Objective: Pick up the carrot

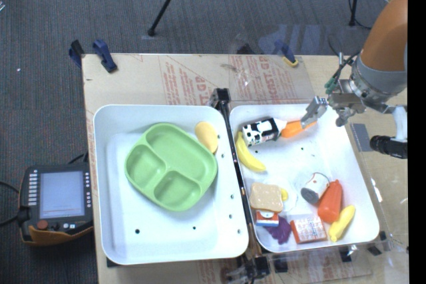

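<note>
The carrot lies near the far edge of the right bin, a short orange piece angled up toward the right, with its left end touching or just beside a black-and-white cow-patterned carton that lies on its side. The claw reaches in from the right above the same bin, and one grey finger slants down to the carrot's upper right end, where it appears to touch it; whether the carrot sits between the two fingers, and how far apart they are, cannot be told from this slanted view. Behind the claw, the arm shows its orange band above the grey wrist, at the right border. Just in front of the carton a banana curves along the bin's left side. Toward the near end of the right bin lie a slice of toast, a small box with a red and blue label, a purple item, a red-and-white packet, a tin can on its side, a red-orange bottle and a yellow piece, crowded close together. The left bin holds a green divided plate, with a pale yellow item touching the plate's far right rim. Both bins rest side by side on the table, whose brown board carries blue clamps at its far edge. A handheld control pendant lies on the floor to the left of the table.
</note>
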{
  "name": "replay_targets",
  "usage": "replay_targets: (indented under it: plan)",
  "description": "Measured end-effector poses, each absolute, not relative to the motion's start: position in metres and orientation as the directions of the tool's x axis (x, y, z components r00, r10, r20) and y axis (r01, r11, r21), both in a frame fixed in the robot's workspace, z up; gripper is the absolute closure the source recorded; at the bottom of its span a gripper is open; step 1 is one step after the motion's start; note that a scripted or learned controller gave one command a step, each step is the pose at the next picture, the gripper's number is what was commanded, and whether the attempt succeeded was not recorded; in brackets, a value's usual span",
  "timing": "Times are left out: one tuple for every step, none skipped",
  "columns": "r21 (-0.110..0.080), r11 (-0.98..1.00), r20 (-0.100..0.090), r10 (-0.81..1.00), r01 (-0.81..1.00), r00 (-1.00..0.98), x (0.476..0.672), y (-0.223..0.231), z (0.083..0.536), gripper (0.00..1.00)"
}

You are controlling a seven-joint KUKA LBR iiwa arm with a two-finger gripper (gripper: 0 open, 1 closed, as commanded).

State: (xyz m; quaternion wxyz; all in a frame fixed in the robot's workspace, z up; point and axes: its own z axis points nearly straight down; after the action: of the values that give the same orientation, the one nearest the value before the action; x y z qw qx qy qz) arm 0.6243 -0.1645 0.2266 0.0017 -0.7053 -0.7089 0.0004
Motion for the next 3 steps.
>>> replay_targets:
  plan:
    - [-0.014,0.083,0.005,0.997,0.996,-0.082,0.641,-0.191,0.122,0.0]
    - [-0.005,-0.177,0.011,0.984,0.984,0.177,0.647,-0.202,0.087,0.0]
    - [-0.019,-0.381,0.009,0.924,0.924,0.382,0.643,-0.199,0.085,0.0]
